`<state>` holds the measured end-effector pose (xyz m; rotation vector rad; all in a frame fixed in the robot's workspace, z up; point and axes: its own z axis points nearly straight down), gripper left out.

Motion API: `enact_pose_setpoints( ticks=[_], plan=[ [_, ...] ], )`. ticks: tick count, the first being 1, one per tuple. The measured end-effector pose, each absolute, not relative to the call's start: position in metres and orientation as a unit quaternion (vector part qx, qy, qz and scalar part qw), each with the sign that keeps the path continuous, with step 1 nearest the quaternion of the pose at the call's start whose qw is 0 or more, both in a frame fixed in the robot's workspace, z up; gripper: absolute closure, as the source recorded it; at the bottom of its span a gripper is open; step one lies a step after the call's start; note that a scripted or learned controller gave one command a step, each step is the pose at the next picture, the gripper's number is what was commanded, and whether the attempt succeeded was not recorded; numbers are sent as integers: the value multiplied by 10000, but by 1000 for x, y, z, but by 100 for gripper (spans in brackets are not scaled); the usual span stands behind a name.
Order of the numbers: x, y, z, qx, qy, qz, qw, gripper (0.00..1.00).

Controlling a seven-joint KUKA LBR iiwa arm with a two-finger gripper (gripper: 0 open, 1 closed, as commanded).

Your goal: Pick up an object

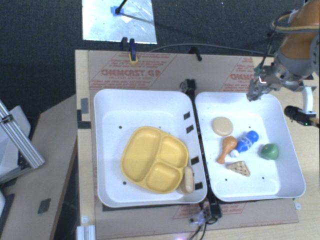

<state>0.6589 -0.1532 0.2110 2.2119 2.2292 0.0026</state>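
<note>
5 toys (231, 147) in right bin (287, 134), below tool (255, 93); tool state unclear.

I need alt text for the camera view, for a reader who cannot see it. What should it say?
A robot gripper hovers over the far edge of the right bin, which holds a round cracker, toy drumstick, blue bottle, green pepper and pizza slice. The left bin holds a yellow divided plate and a bread roll.
</note>
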Motion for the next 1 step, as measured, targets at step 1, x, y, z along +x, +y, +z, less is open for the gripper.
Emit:
enact_pose_setpoints(
  ticks=[1],
  plan=[
    [645,-103,213,7040,7102,9,0,100]
  ],
)
